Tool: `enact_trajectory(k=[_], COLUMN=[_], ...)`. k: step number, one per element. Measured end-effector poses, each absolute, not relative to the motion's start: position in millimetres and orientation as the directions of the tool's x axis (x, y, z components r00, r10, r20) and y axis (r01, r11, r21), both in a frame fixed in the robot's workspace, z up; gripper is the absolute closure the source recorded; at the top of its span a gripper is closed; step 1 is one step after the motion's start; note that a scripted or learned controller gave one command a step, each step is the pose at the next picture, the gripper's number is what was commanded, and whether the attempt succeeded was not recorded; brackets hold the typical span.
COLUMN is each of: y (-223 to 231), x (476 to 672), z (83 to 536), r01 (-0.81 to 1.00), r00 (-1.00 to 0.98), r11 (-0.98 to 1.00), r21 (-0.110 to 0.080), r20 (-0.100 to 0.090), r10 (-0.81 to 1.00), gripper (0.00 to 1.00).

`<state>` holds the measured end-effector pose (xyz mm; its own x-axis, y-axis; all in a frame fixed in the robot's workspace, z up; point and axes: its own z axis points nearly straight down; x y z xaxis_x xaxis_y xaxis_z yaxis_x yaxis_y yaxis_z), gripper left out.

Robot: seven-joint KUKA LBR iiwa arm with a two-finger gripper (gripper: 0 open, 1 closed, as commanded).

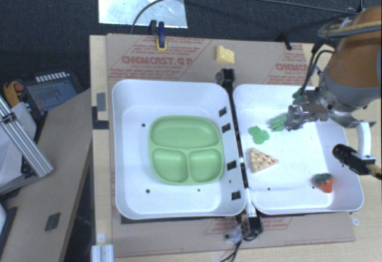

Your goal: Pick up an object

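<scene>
A small green toy [278, 122] is seen in the right bin [280, 95], toward its far edge and a little left of the middle, lying just at the tip of the gripper [293, 122]. The toy lies on the gripper's left in the camera view, touching or nearly touching its tip, and it cannot be made out whether any part of it sits between the two sides of the gripper. Whether the gripper is wide, narrow or closed cannot be told, since its tip is dark, small and partly merged with the toy. The toy's shape and long axis are too blurred to be judged. A second green piece [258, 133] lies just beside it, nearer the bin's left wall, and a pizza slice [261, 160] lies closer to the near edge. A strawberry [324, 182] rests by the near right corner. In the left bin [131, 99] a green divided plate [185, 150] is set in the middle. On the worktop [179, 55] beyond the bins a yellow block [225, 54] is placed. The arm [352, 64] is cut off at the picture's right edge.
</scene>
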<state>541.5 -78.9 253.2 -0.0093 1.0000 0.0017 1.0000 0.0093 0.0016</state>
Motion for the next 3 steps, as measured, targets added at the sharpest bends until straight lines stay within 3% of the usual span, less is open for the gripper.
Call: enact_trajectory(k=[3], y=[97], x=[492.2], z=[228], r01=[1.0], r00=[-0.011], r11=[0.011], r21=[0.0], r20=[0.003], r10=[1.0], gripper=[1.0])
